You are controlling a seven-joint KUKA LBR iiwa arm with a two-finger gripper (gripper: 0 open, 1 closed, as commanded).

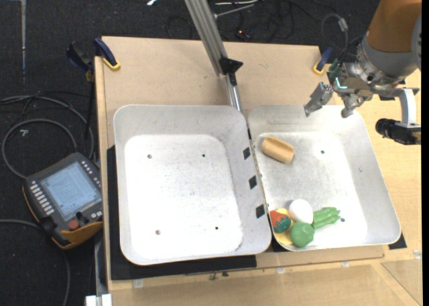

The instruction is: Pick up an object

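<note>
In the right bin (348, 164) a tan bread-roll-shaped object (277, 148) lies near the upper left corner. A cluster of toys sits at the bin's lower left: a white egg (300, 210), a green piece (326, 217), a green round piece (302, 234) and a red-and-yellow piece (281, 220). My gripper (332, 102) hangs above the bin's far rim, to the right of the roll and well apart from it. Its two fingers are spread, open, with nothing between them.
The left bin (177, 181) lies beside the right one, with a metal pole (208, 30) slanting in above their shared edge. A teach pendant (64, 194) sits off the bench at the left. Blue-and-yellow clamps (106, 55) grip the bench's far corners.
</note>
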